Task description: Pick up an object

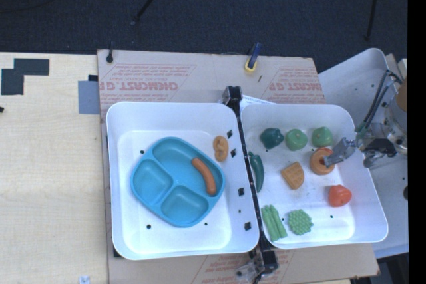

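My gripper (357,152) reaches in over the right rim of the right bin (363,223). It is open, with nothing between its fingers. Its left fingertip (340,151) hangs just at the right edge of an orange ring-shaped toy (321,162). Other items lie in the same bin: a red toy (339,195), an orange wedge (292,175), two green balls (296,139) (323,136), a dark teal piece (271,138), a dark green pepper (256,171), a green stalk bundle (273,221) and a bumpy green piece (299,221).
The left bin (126,223) holds a blue divided plate (160,183) with a sausage (206,175) on it, and a small orange-brown item (220,147) beside the plate. A black divider clamp (233,98) sits where the two bins meet.
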Robot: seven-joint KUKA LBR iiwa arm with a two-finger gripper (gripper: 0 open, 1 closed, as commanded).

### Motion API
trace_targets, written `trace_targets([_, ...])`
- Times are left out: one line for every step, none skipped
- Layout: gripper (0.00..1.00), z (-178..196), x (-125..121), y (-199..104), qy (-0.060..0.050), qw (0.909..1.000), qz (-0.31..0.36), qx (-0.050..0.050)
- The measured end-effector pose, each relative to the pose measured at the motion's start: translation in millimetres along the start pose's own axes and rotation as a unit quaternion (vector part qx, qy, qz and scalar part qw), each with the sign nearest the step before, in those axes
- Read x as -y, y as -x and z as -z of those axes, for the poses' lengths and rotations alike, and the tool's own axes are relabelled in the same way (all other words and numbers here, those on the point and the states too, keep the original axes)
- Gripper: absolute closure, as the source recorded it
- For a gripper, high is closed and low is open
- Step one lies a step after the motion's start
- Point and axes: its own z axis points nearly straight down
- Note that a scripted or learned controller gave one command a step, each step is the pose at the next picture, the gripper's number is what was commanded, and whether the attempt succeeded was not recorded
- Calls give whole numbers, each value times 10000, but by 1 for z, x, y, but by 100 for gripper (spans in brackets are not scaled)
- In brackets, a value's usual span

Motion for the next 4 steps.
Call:
trace_targets([0, 6, -2, 0, 48, 10000, 11, 10])
trace_targets([0, -51, 6, -8, 22, 10000, 19, 0])
trace_targets([0, -113, 12, -5, 21, 10000, 16, 0])
trace_targets([0, -165, 11, -7, 59, 10000, 19, 11])
